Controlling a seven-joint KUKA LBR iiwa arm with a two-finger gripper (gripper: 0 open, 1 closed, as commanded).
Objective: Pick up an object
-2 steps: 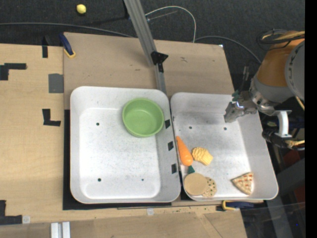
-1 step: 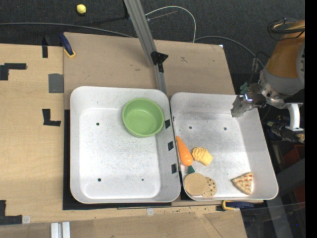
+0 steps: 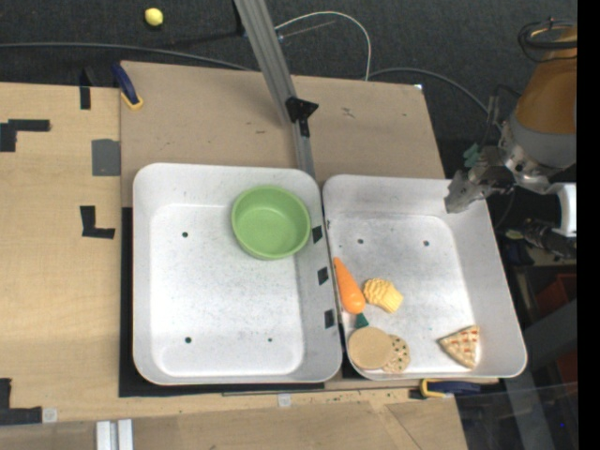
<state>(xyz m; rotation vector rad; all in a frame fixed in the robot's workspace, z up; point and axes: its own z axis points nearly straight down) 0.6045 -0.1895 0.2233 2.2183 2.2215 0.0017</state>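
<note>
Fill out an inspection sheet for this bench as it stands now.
Surface: tan bench bearing left bin and right bin.
Job's things: green bowl in left bin; carrot, yellow piece, round cookies, pizza slice in right bin.
Clutter: yellow ball on the dark floor.
Grippers: gripper over right bin's far right corner, nothing seen in it.
Cables: pale cable behind the bench.
Surroundings: slanted metal pole.

Small yellow ball on dark floor, far left. Blue-and-yellow clamp at the bench's far-left corner; another clamp at the near edge, right. Grey metal pole slants in from the far side (black bracket at its foot). Black tape marks on left board.
</note>
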